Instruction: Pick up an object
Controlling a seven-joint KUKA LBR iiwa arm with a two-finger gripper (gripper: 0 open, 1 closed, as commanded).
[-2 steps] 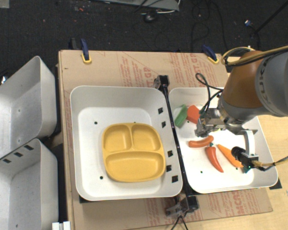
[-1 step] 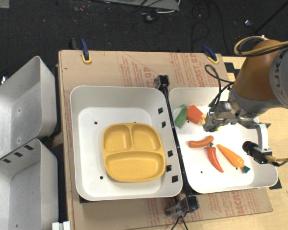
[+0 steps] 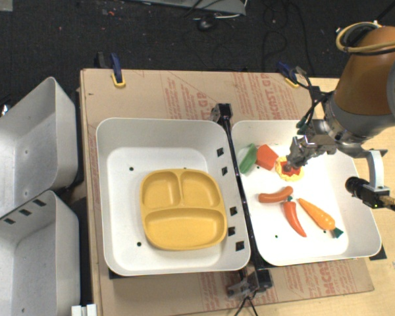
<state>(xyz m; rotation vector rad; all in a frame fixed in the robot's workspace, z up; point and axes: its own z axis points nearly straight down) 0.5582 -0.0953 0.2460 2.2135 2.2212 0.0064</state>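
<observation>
In the right bin [image 3: 355, 242] lie a green toy vegetable [image 3: 248, 158], an orange-red block [image 3: 267, 156], a sausage [image 3: 276, 195], a red chili pepper [image 3: 294, 217] and an orange carrot [image 3: 318, 214]. My gripper [image 3: 293, 165] is lowered into the upper middle of this bin, right over a small yellow and red toy [image 3: 291, 171]. The fingers' tips touch or straddle that toy, but I cannot make out whether they grip it. The orange-red block lies just left of the gripper.
The left bin [image 3: 112, 176] holds a yellow divided plate [image 3: 183, 209]. A black divider [image 3: 236, 183] runs between the two bins. Two empty white bins [image 3: 26, 176] stand off the bench at the left. The arm's body hangs over the right bin's upper right corner.
</observation>
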